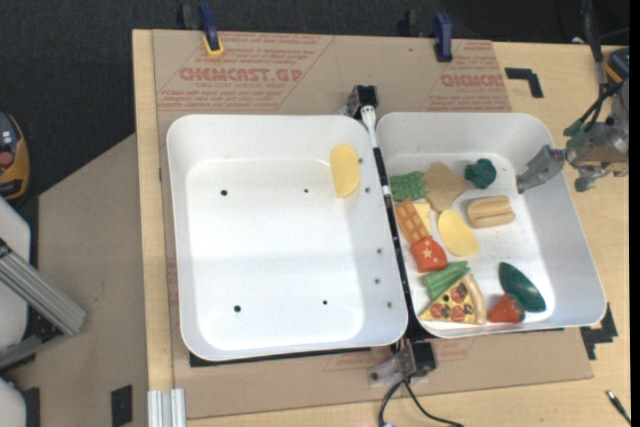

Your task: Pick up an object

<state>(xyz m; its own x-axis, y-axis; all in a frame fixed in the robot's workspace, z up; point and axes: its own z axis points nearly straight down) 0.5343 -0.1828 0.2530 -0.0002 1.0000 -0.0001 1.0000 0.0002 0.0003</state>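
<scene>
Count of bins and toy food pieces

Two white bins are sitting side by side: left bin (200, 245), right bin (570, 245). Left is holding one yellow piece (346, 171). Right is holding ten: one yellow piece (458, 233), tan piece (445, 183), teal piece (481, 172), bread roll (490, 211), leafy green (407, 186), carrot (410, 218), strawberry (429, 255), pizza slice (455, 301), dark green piece (523, 285), small red piece (505, 311).

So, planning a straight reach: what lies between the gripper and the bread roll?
Camera view: bare white bin floor between gripper and bread roll.
</scene>
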